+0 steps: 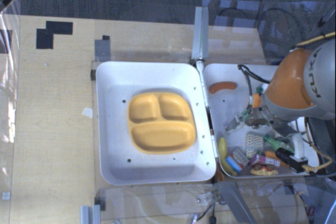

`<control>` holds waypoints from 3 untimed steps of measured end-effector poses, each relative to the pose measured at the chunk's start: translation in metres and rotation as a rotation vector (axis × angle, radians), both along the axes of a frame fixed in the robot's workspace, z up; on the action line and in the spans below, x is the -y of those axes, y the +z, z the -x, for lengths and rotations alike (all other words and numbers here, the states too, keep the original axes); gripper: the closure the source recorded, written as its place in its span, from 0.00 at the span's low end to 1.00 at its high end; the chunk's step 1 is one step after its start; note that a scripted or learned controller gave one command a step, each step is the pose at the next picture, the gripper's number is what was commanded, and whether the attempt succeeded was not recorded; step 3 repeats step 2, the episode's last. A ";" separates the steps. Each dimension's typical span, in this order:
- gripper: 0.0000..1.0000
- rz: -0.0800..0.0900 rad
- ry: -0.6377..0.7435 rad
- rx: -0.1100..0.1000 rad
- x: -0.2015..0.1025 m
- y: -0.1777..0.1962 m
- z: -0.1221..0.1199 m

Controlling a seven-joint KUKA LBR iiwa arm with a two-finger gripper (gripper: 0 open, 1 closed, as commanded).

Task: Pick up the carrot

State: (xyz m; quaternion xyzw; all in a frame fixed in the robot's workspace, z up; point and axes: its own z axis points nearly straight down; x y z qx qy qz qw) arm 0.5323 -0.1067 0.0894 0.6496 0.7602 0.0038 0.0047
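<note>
In the right bin [231, 107], the near corner is a crowded heap [252, 157] with a banana [223, 150]. The claw [247, 119] hangs mid-bin; whether it is clenched or released, I cannot tell. The carrot [223, 86] lies alone at the far side: better to approach from above, straddling its width.
</note>
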 end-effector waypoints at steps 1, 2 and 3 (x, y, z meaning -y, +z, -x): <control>0.00 0.002 0.003 -0.004 0.062 0.038 0.014; 0.00 0.003 0.192 -0.001 0.016 0.000 -0.065; 0.00 0.003 0.192 -0.001 0.016 0.000 -0.065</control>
